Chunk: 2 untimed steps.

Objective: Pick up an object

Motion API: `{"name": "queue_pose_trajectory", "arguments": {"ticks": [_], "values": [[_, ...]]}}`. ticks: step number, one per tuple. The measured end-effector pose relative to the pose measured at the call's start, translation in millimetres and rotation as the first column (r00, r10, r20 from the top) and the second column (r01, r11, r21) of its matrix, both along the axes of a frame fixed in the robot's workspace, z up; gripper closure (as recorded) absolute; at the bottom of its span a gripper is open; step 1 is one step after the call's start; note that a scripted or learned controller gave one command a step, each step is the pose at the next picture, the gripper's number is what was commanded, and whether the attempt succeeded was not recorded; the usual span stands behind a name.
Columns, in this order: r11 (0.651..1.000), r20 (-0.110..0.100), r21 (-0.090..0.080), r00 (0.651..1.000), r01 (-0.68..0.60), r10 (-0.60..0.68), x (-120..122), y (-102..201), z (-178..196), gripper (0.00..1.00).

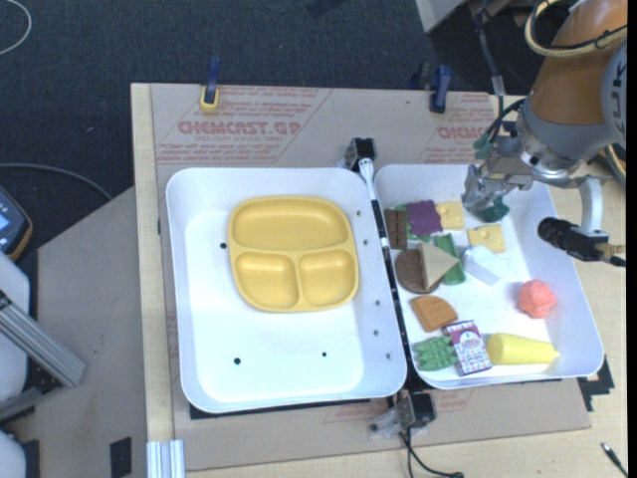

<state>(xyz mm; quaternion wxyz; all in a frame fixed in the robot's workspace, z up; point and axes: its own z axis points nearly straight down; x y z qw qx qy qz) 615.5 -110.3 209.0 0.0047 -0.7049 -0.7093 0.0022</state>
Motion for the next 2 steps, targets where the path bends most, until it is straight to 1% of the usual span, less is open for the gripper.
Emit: {"name": "queue_pose_trajectory", "arguments": {"ticks": [1,2], "values": [[1.0,0.001,0.0,1.0,0.0,0.0,-4.5,46.7,11.2,1.0],[1.0,-0.001,-0.001,1.0,-0.001,0.001,-0.6,104.2,1.8,1.0]]}}
